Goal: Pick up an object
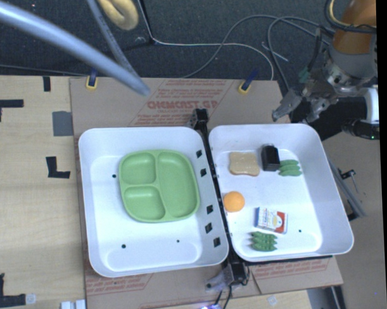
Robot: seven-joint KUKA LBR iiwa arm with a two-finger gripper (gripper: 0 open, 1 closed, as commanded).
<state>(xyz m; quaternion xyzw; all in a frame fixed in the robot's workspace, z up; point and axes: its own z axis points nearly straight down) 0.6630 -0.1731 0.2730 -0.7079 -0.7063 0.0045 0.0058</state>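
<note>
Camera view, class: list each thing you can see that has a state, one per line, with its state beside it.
gripper: open, nothing between its fingers, above the right bin's far edge
green divided tray: flat in the left bin, compartments bare
toast slice: lying flat in the right bin
black block: beside the toast
green pea pod: lying by the block
orange ball: resting near the divider
small carton: lying flat
green bean bundle: lying flat

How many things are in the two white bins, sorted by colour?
Green: 3, the divided plate in the left bin, the pea pod and the bean bunch in the right bin
Tan: 1, the bread slice
Black: 1, the block
Orange: 1, the ball
White, red and blue: 1, the small box
Total: 7
</note>
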